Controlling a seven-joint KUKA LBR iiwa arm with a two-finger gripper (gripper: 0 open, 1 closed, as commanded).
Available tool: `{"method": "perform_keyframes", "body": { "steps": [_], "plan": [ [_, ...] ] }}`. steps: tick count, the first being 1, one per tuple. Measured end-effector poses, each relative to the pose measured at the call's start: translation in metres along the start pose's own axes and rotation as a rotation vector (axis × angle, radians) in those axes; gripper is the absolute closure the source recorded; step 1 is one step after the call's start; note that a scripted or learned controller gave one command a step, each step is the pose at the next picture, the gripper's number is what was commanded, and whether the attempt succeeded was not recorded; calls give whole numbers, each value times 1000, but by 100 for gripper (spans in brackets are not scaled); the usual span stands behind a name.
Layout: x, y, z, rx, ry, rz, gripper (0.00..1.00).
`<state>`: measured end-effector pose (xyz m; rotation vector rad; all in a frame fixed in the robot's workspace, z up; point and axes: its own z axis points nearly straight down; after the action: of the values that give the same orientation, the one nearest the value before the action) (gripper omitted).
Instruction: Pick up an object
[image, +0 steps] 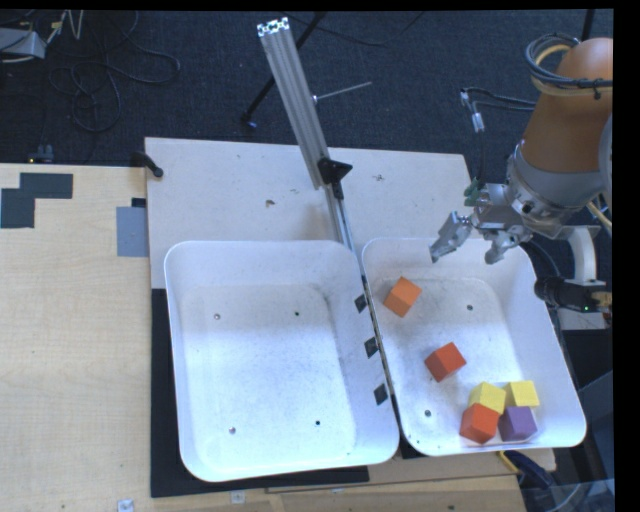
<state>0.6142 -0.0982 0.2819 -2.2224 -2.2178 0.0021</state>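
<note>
Tool (470, 238) hung open and empty over the right bin's (555, 340) far edge, orange cube (403, 296) nearby, red cube (445, 361) further off.

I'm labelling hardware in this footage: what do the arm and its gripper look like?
The arm is rounded, with an orange band above a grey wrist section, and thin cables loop near its top. The gripper is grey metal with two slim fingers.
</note>
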Motion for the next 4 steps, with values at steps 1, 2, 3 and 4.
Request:
{"method": "perform_keyframes", "body": {
  "steps": [1,2,3,4],
  "plan": [
    [-32,-24,141,10,1,-1,0],
    [-29,-63,191,-4,1,0,0],
    [-32,-62,180,-3,2,8,100],
    [-52,-90,189,-9,-1,-1,100]
  ]
}}
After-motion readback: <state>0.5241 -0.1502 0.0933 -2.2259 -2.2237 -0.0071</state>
